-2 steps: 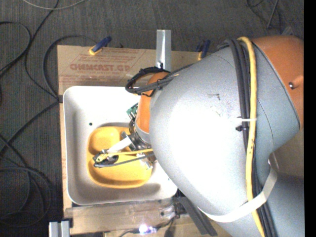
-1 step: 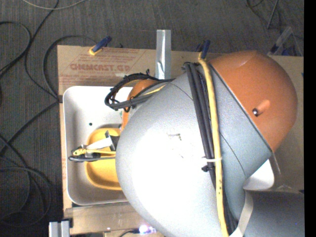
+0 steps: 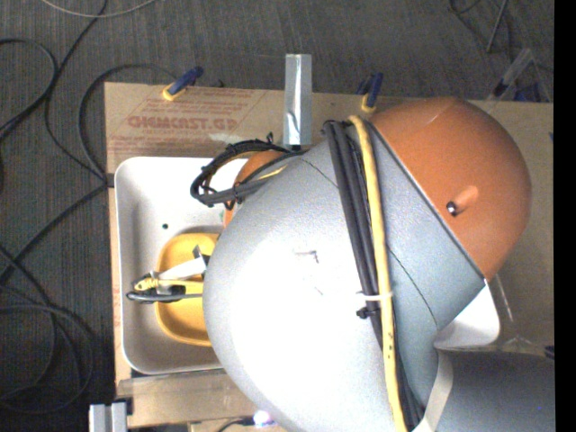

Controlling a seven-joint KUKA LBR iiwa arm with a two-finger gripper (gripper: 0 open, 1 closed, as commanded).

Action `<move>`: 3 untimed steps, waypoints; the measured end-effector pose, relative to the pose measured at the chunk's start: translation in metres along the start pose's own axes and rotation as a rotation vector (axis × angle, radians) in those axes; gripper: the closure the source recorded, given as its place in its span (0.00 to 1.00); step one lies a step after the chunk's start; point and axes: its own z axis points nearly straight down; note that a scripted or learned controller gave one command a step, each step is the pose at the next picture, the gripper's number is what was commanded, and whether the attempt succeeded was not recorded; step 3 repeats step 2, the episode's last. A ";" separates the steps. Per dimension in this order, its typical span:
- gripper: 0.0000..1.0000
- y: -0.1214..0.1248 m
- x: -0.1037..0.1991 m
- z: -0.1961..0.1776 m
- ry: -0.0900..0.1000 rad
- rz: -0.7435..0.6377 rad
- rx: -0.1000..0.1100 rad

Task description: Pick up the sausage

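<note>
Grey arm (image 3: 306,277) with orange band masks most of the bench.
Shallow white left bin (image 3: 135,241) contains a yellow, rounded item (image 3: 180,318); the sausage cannot be identified. Claw state cannot be determined. Judgement: pickup not confirmed, grasp and lift outstanding.

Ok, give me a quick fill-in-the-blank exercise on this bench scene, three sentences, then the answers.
1. The band on the arm is coloured ____.
2. The yellow object lies in a bin coloured ____.
3. The blue clamp sits at the board's ____ edge in the picture.

Missing words: orange; white; top
</note>
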 end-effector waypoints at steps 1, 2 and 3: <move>0.00 0.108 -0.030 -0.092 -0.022 0.007 0.002; 0.00 0.117 -0.031 -0.092 -0.020 0.024 0.002; 0.00 0.117 -0.031 -0.092 -0.020 0.024 0.002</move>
